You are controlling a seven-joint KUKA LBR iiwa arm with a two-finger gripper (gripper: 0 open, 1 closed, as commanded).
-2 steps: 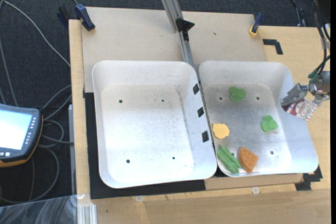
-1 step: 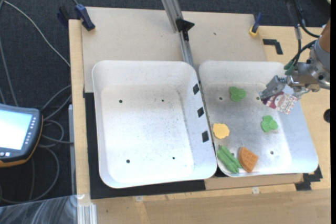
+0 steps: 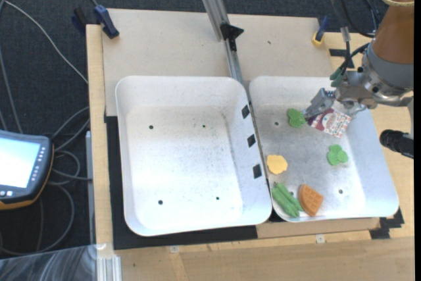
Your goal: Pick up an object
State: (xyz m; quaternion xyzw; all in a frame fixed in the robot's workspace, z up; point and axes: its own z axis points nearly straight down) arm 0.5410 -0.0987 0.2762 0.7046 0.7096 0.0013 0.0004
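Green lump [image 3: 296,118] sits just beside the gripper [image 3: 320,106], low in the right bin [image 3: 368,204]. Its state I cannot tell; it should centre over one piece before closing.

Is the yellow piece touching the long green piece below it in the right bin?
Apart. The camera view shows bare bin floor between the yellow piece and the long green piece.

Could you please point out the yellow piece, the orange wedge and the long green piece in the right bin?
yellow piece [image 3: 277,164]: camera view, its middle.
orange wedge [image 3: 311,199]: camera view, its middle.
long green piece [image 3: 285,199]: camera view, mid-length.
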